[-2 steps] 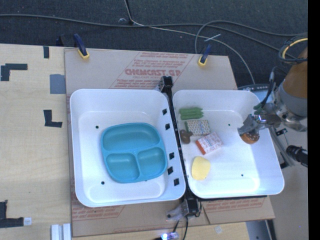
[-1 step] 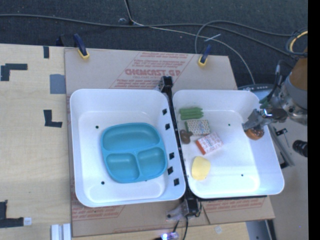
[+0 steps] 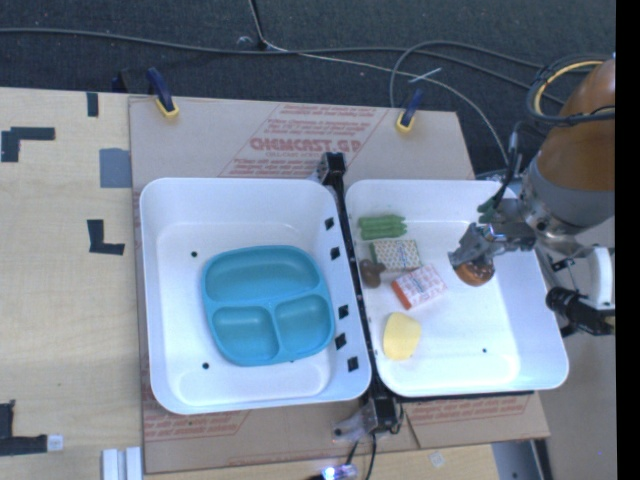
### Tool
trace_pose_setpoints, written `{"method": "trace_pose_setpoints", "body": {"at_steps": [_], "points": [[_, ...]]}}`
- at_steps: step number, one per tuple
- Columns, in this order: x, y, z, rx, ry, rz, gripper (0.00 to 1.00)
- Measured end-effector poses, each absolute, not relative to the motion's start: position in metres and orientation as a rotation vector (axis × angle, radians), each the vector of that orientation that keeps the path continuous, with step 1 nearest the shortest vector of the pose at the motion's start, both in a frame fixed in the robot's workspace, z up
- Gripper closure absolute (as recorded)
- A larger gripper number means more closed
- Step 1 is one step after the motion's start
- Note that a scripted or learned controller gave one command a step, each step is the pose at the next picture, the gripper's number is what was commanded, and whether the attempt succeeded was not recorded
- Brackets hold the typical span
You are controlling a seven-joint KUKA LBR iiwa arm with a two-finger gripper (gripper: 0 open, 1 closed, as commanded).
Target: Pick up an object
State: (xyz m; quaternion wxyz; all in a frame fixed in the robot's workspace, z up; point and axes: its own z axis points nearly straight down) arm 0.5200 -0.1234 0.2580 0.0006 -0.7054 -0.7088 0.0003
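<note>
My gripper [image 3: 474,260] hangs over the right part of the right bin [image 3: 520,368], reaching in from the right. A small orange-brown round object [image 3: 478,274] sits directly under its tip, partly covered by it; whether it is gripped is unclear. To its left lie a red-and-white packet [image 3: 418,287], a patterned box [image 3: 398,255], a green object [image 3: 382,227], a small brown piece [image 3: 371,273] and a yellow lump [image 3: 402,337].
The left bin [image 3: 170,368] holds a blue divided tray [image 3: 268,302]. A black divider [image 3: 345,268] runs between the bins. Cables cross the dark floor behind, and two clamps [image 3: 163,98] hold the cardboard base.
</note>
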Motion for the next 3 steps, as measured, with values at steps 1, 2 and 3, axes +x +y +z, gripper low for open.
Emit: {"method": "trace_pose_setpoints", "body": {"at_steps": [1, 2, 3], "points": [[0.511, -0.064, 0.244, -2.214, -2.226, 0.002, 1.00], [0.502, -0.021, 0.234, -2.215, -2.225, 0.003, 1.00], [0.502, 0.036, 0.222, -2.213, -2.225, 0.004, 1.00]]}}
